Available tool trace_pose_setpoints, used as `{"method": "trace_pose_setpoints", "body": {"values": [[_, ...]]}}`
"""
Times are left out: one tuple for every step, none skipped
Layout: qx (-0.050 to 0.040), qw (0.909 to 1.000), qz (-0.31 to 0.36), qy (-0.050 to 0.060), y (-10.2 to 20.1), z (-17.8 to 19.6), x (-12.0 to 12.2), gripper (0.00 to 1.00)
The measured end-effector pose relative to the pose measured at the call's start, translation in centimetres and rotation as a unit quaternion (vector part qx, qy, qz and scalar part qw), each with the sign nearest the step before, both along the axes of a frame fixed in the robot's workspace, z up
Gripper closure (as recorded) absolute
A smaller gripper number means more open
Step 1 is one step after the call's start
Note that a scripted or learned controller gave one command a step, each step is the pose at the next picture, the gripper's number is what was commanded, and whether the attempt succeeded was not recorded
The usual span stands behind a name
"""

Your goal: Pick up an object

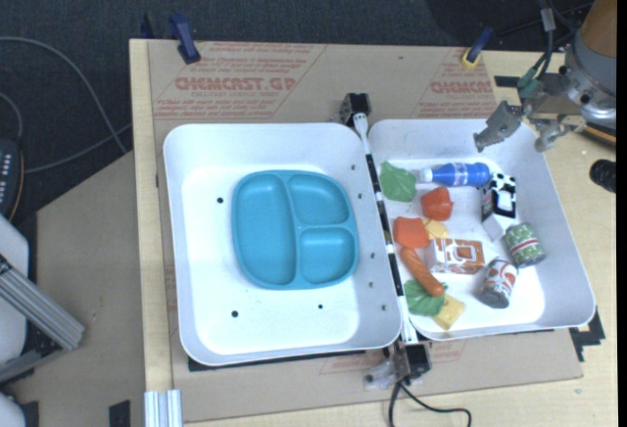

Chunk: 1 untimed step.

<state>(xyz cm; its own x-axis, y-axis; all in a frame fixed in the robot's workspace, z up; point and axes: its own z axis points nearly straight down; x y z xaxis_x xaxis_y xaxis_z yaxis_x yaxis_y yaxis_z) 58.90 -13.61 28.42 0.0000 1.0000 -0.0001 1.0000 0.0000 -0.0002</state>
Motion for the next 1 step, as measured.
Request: {"method": "trace_pose_setpoints", "body": {"values": [[-0.0002, 1.0000, 0.000, -0.001, -7.51, -18.97, 0.98, 0.00]]}}
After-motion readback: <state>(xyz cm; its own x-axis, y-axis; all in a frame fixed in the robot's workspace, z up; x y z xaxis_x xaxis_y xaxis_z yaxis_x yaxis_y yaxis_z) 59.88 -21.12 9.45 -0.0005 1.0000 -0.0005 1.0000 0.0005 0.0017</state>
